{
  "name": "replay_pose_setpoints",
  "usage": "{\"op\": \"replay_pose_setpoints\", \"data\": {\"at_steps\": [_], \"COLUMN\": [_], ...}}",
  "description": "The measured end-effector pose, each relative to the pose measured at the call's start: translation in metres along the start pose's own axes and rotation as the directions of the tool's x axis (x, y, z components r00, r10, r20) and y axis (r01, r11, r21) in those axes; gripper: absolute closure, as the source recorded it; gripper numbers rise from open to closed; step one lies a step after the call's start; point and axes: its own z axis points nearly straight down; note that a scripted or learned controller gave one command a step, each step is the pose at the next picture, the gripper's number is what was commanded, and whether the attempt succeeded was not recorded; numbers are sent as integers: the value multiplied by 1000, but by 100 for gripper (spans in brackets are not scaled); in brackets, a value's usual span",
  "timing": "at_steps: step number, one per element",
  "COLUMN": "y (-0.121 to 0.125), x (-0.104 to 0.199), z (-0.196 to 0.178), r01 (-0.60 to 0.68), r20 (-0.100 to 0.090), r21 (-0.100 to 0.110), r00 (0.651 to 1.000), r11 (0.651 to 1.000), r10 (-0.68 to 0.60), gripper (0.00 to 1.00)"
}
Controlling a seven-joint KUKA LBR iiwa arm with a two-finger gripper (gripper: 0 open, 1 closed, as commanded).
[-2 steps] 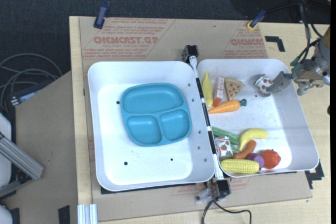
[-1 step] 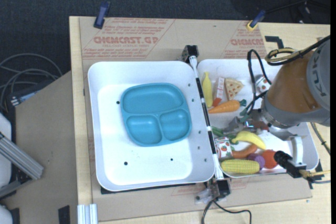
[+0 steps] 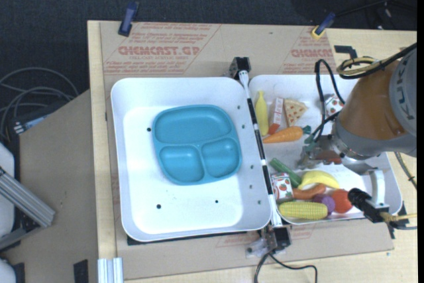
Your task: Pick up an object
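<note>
Toy food — carrot (image 3: 283, 136), banana (image 3: 319, 178), corn (image 3: 303, 210) — heaped in right bin (image 3: 391, 190), just beside the divider. Gripper (image 3: 317, 154) low above banana; state of fingers impossible to tell. Best to descend straight — onto one isolated piece.

My arm (image 3: 387, 106) as seen from above: a thick, rounded body in pale grey at the upper right, giving way to a broad orange band (image 3: 371, 109) that wraps the segment above my wrist. Below the band sits a grey metal wrist section (image 3: 354, 142) with a duller, brushed look. Thin black cables (image 3: 322, 86) loop along my left flank, one with a yellow stretch near the top. My jaws (image 3: 318, 154) are small, dark metal parts, too blurred to describe further.
</note>
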Motion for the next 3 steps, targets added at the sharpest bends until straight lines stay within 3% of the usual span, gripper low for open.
{"op": "replay_pose_setpoints", "data": {"at_steps": [1,2,3], "y": [0,56,109], "x": [0,-30,-102], "z": [0,12,12], "r01": [0,1,4], "r20": [0,0,-6], "r21": [0,8,9], "r00": [1000,1000,1000], "r11": [1000,1000,1000], "r10": [0,-1,-4], "gripper": [0,0,0]}}
